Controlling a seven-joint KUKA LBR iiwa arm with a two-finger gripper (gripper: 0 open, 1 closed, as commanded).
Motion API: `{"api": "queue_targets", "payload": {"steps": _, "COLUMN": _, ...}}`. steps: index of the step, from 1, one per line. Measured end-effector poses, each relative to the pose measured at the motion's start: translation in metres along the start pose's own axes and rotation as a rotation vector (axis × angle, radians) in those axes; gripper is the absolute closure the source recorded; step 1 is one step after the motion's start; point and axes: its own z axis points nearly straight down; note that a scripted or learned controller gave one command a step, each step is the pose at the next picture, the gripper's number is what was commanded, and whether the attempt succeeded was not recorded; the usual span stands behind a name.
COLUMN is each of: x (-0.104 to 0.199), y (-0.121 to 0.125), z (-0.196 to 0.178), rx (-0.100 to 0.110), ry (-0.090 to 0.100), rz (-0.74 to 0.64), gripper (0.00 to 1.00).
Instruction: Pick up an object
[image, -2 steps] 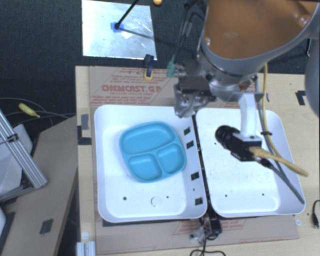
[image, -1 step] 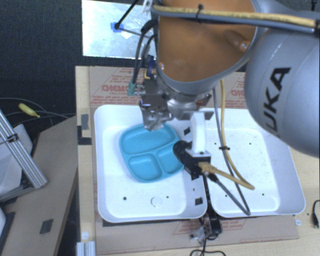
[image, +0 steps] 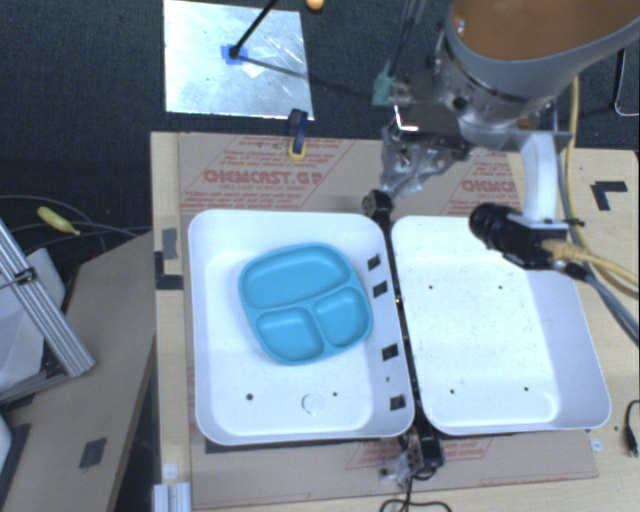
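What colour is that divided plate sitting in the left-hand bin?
Light blue. The three-compartment plastic plate shows clearly in the camera view, lying in the left white bin.

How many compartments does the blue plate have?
3. The blue plate lies in the left bin: one large compartment along its upper side, and two smaller ones below it, side by side. None looks hidden.
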Motion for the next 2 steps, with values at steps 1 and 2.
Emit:
{"api": "queue_targets", "payload": {"steps": 1, "x": 0.075, "y": -0.030, "z": 0.044, "rx": 0.015, "ry": 0.000, "rz": -0.018, "gripper": 1.00}}
{"api": "queue_targets", "payload": {"steps": 2, "x": 0.082, "y": -0.029, "z": 0.110, "rx": 0.017, "ry": -0.004, "rz": -0.011, "gripper": 1.00}}
